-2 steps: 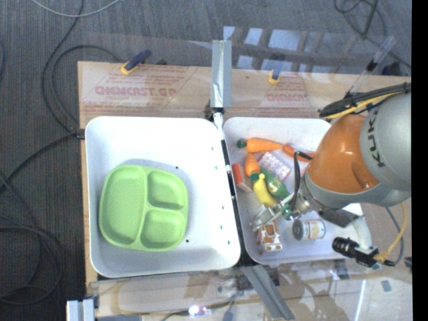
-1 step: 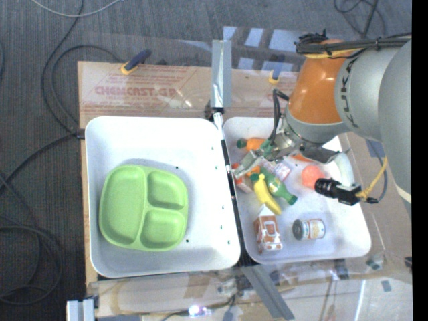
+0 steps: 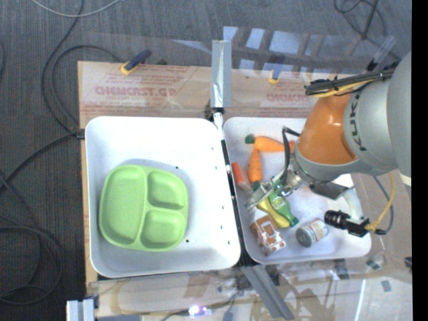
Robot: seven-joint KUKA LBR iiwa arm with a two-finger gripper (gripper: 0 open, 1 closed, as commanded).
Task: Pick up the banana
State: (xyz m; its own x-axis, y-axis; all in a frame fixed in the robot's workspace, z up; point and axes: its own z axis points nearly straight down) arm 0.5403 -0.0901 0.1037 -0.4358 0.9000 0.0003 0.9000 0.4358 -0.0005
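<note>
Banana (image 3: 273, 214) lies in the right bin (image 3: 348, 249), near the middle of its front half, long axis slanting from upper left down to lower right. It shows yellow, partly covered by a green item (image 3: 283, 206) lying across it. End effector (image 3: 271, 191) sits just above the banana's upper end; whether it is spread or pressed together cannot be told. Two carrots (image 3: 262, 154) lie toward the bin's back left corner, a brown carton (image 3: 267, 235) and a small can (image 3: 311, 233) near its front edge. A green divided plate (image 3: 143, 207) sits in the left bin (image 3: 120, 129).
</note>
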